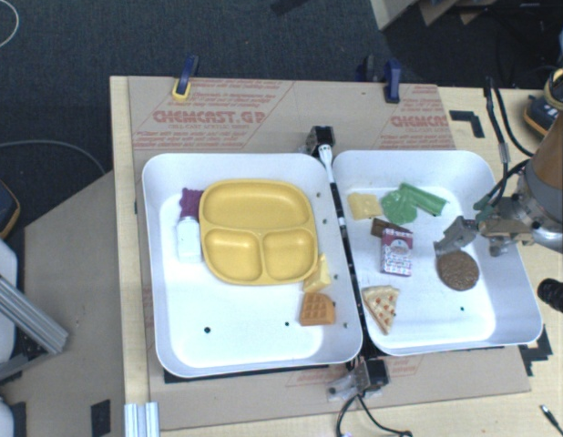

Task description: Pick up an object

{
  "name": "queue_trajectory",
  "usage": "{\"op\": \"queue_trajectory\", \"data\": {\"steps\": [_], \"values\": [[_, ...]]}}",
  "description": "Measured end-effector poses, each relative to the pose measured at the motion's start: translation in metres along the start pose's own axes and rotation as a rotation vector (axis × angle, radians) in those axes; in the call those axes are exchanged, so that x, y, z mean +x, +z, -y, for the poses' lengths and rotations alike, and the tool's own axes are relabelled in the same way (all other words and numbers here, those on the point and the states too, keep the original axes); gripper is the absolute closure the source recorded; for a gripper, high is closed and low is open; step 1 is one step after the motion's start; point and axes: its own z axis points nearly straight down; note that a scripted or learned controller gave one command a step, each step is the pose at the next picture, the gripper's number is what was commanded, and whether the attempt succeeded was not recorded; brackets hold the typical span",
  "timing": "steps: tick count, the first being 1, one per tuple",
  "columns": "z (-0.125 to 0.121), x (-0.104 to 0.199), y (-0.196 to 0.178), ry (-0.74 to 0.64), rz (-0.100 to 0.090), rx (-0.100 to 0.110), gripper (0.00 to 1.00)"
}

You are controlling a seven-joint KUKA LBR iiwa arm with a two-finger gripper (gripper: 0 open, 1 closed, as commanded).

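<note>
We see the gripper (456, 233) poised above the brown disc (458, 269) in the right bin (514, 321) — jaws spread, grasping nothing — so descending and clenching comes next.

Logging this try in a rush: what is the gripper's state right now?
Gripper: cannot be told; it sits over the right white bin, just above the round brown patty.

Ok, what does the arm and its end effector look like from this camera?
The arm is a grey, rounded body entering from the right, with black cables looping beside it. The end effector is dull grey metal, angular, with dark fingers.
</note>
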Motion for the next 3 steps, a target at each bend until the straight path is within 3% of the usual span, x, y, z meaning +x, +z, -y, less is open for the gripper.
{"op": "queue_trajectory", "data": {"steps": [1,3], "values": [[-0.003,0.000,-0.006,-0.003,0.003,-0.013,0.00],[-0.009,-0.002,0.087,-0.002,0.000,-0.006,0.00]]}}
